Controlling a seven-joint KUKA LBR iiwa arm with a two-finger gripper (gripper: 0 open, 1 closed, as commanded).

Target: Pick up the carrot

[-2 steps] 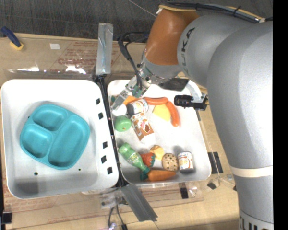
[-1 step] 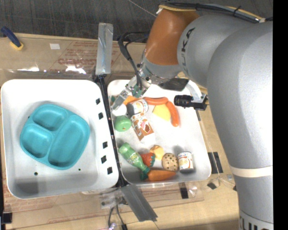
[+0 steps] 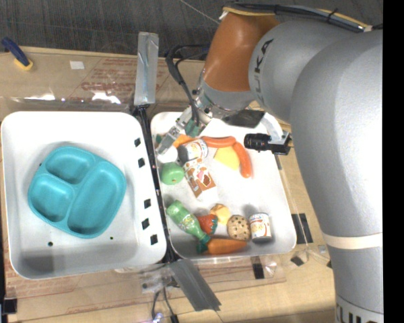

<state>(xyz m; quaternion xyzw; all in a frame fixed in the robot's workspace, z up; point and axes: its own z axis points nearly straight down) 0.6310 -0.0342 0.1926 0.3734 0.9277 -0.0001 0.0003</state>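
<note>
Two white bins [image 3: 13,180] are seen; the gripper [image 3: 182,128] is held at the right bin's upper-left corner, the carrot [image 3: 225,246] lies along its bottom edge

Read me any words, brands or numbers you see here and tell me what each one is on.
"KUKA", partly visible: on the grey arm beside its orange band.
Box in the right bin: printed, too small to read.
Can: label too blurred to read.
Red print on the bench board above the left bin: too faint to read.
</note>
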